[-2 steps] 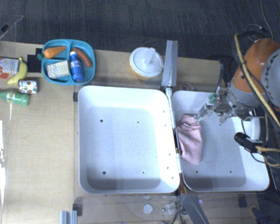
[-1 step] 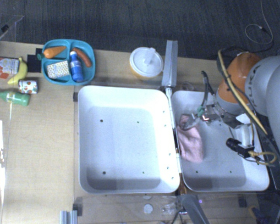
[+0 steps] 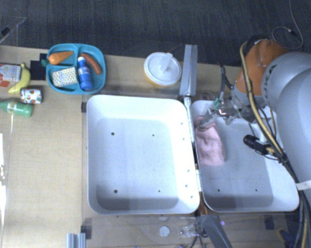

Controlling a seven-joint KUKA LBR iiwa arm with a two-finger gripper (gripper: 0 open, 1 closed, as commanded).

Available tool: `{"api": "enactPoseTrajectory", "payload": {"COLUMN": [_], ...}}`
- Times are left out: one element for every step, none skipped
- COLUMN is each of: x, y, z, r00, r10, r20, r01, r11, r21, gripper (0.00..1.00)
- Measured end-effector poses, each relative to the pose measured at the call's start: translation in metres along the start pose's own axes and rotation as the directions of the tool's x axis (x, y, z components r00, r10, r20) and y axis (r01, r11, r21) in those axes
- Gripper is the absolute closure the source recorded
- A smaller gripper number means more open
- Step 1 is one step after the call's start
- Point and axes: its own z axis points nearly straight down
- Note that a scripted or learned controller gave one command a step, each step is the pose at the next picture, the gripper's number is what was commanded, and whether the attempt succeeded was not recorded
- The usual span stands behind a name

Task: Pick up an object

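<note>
Seemingly early: the gripper (image 3: 213, 111) hovers at the right bin's (image 3: 254, 200) far-left corner, touching the pink cloth's (image 3: 211, 144) top; I cannot tell its state, nothing lifted.

A pink cloth (image 3: 211, 145) lies in a white bin (image 3: 254, 200); the blue tray (image 3: 99, 68) holds an orange carrot (image 3: 61, 57).

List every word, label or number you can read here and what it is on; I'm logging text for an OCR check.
No text reads clearly.
Small carton: red and white print, too blurred.
Small can: coloured pattern, too small.
Blue bottle in the divided plate: label blurred.
Green bottle: nothing legible.
</note>
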Motion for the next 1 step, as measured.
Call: {"api": "enactPoseTrajectory", "payload": {"x": [0.0030], "y": [-0.0719], "z": [-0.0016], "r00": [0.989], "r10": [-0.147], "r20": [0.000], "r01": [0.147], "r11": [0.989], "r21": [-0.004], "gripper": [0.00]}}
